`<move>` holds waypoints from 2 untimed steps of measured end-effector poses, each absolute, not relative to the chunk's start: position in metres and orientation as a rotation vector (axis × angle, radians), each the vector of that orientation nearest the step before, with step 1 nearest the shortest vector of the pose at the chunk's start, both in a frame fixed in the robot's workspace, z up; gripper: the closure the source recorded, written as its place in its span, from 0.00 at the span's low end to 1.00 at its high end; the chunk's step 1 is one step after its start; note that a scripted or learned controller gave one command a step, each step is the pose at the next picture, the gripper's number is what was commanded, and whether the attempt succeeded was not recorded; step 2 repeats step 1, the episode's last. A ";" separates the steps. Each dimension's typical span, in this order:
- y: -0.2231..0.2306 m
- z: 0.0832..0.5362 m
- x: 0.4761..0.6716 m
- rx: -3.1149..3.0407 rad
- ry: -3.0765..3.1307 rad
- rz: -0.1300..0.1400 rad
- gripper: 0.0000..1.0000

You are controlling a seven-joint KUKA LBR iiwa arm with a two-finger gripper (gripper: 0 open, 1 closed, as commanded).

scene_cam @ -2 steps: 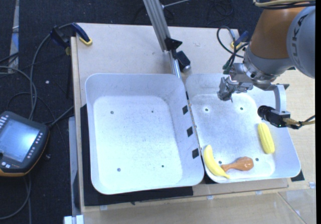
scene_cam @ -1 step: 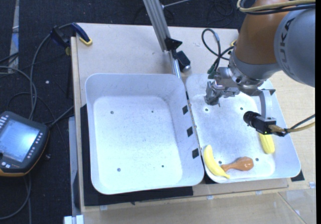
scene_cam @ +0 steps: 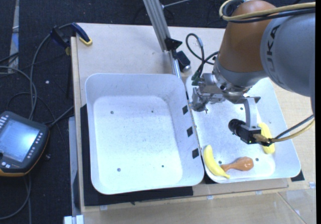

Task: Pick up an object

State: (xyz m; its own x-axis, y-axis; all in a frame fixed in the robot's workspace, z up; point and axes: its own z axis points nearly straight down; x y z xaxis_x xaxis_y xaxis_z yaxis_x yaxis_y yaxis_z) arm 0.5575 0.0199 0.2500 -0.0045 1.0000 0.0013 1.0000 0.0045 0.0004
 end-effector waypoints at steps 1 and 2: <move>0.068 0.234 0.532 -2.216 -2.225 0.001 1.00; 0.068 0.234 0.532 -2.216 -2.225 0.001 1.00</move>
